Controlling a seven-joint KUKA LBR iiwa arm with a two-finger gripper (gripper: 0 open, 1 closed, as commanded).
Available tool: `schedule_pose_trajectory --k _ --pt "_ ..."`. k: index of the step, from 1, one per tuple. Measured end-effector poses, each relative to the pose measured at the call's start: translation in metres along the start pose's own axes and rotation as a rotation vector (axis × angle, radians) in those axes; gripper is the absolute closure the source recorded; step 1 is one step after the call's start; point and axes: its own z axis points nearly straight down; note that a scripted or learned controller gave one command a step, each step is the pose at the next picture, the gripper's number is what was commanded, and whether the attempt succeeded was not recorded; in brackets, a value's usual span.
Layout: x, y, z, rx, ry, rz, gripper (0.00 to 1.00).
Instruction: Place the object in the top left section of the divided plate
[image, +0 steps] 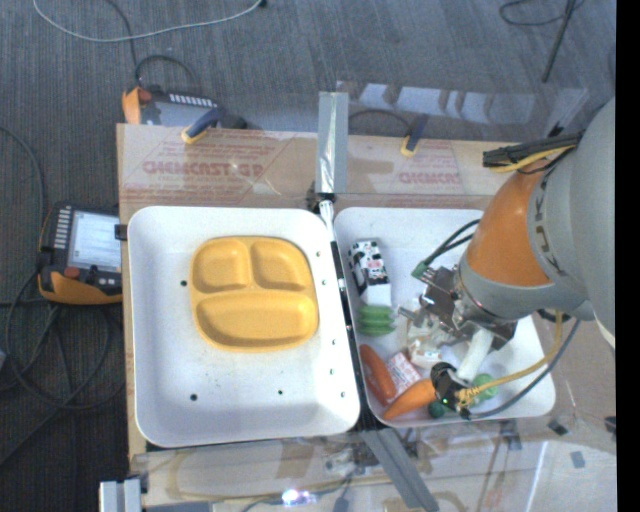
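Hovering low over the right bin (520, 225), the gripper (432, 335) sits amid clutter; grip state can't be told from this angle. Carrot (412, 398) lies just below it, w/ a red piece (375, 372) beside. Green item (376, 320) and b/w toy (368, 265) lie to its left. Yellow plate (254, 292) sits in left bin (160, 400), apart from the arm.

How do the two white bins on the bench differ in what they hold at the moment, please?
The left bin holds one thing, a yellow divided plate lying flat with bare floor around it; the right bin holds a crowded heap of small items, among them a carrot and a green piece. The arm's gripper is over the right bin, while the left bin has no arm above it. Both are shallow, white and roughly square.
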Motion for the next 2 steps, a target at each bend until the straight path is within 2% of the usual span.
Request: schedule_pose_trajectory --k 1,2 --pt "0.001 0.0 -0.006 0.005 -0.004 -0.003 1.0" --pt "0.093 0.073 0.0 -0.002 -0.003 -0.178 1.0"
